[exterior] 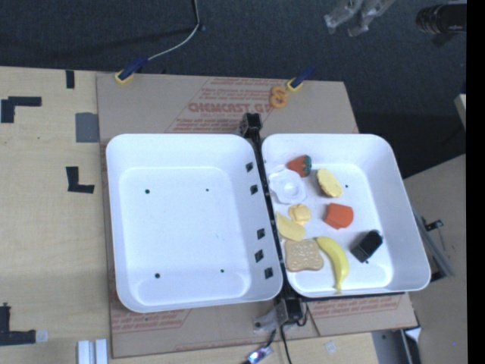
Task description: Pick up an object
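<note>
Several toy foods are lying in the right bin (394, 203), the banana (336, 260) among them. Gripper (356, 14) is hovering well apart at one o'clock, grasping nothing I can see.

- A table (45, 226) with a pale wood top carries black tape marks (76, 180) on its left part
- A brown cardboard sheet (220, 101) printed with red lettering lies on the table under both bins
- A blue and yellow clamp (130, 69) grips the sheet's far left corner; another clamp (300, 78) sits at its far right
- A small orange ring-shaped piece (279, 95) rests on the cardboard just beside the right clamp
- A thin pale cable (182, 36) runs across the dark carpet floor (91, 17) beyond the table
- A black clip (250, 123) sits at the far end of the seam between the bins
</note>
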Motion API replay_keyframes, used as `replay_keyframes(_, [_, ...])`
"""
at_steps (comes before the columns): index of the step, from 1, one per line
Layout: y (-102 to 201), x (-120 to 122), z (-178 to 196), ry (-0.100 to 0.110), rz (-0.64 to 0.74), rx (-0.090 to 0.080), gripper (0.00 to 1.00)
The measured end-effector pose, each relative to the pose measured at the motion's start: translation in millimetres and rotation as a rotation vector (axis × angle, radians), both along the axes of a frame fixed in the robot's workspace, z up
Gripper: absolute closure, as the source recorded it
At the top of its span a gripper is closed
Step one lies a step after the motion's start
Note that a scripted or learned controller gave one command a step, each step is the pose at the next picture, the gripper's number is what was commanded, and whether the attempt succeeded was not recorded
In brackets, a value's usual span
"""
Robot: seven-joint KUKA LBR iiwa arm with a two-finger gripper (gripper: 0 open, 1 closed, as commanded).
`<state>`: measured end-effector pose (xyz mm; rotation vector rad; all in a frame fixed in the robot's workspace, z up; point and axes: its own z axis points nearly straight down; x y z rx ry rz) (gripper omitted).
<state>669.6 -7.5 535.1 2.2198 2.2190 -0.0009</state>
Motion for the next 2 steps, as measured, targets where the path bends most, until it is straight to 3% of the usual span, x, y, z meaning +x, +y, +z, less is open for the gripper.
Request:
replay_keyframes(1, [3.1,-0.7,-1.2,0.003,0.004,0.001,0.0])
replay_keyframes(2, [82.3,-37.6,-23.0,0.007,0.012,0.004,0.0])
